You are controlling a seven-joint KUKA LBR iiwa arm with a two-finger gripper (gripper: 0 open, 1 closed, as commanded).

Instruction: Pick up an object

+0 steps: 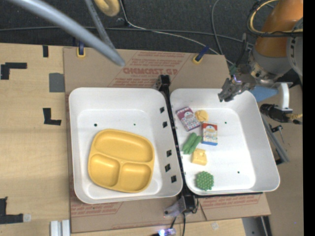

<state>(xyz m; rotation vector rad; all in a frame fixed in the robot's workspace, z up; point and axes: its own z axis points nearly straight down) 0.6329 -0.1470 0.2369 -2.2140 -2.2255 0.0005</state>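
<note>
The right bin (246, 176) holds several small items in its left part: a purple packet (186, 118), a small yellow piece (201, 115), a red and blue carton (210, 133), a green pod (191, 143), a yellow cheese wedge (199, 157) and a green broccoli head (204, 180). My gripper (229, 91) hangs over the right bin's far edge, to the right of and beyond the items. Nothing shows between its fingers. The grey arm with its orange band (278, 31) rises at the upper right.
The left bin (81, 107) holds a yellow divided tray (121, 160). A black clip divider (170, 132) joins the two bins. Cables (216, 14) run behind the bins. A grey pole (59, 18) crosses the upper left. Brown cardboard (147, 65) lies under the bins.
</note>
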